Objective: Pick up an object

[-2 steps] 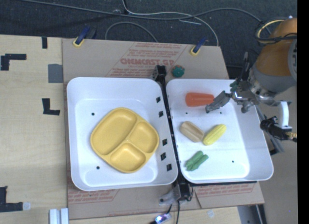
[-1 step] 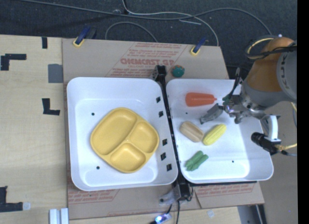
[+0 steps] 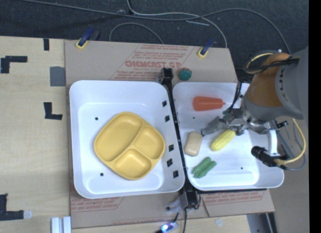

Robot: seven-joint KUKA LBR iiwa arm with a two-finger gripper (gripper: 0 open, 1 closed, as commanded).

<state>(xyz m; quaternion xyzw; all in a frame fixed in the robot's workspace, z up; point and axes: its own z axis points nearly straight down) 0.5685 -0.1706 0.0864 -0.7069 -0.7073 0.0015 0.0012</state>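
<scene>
Right bin (image 3: 261, 177): the hand (image 3: 220, 126), fingers spread and grasping nothing, hovers at the yellow corn (image 3: 223, 139), which lies between carrot (image 3: 207, 103) and green pod (image 3: 203, 167); it looks light, stiff, slippery plastic, best pinched across its middle.

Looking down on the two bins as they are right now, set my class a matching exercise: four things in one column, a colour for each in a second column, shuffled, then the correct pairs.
Things
1. divided plate in the left bin
2. carrot
3. corn cob by the gripper
4. bean pod

Colours
A. green
B. orange-red
C. pale mustard yellow
D. bright yellow

Pairs: 1-C, 2-B, 3-D, 4-A
</scene>
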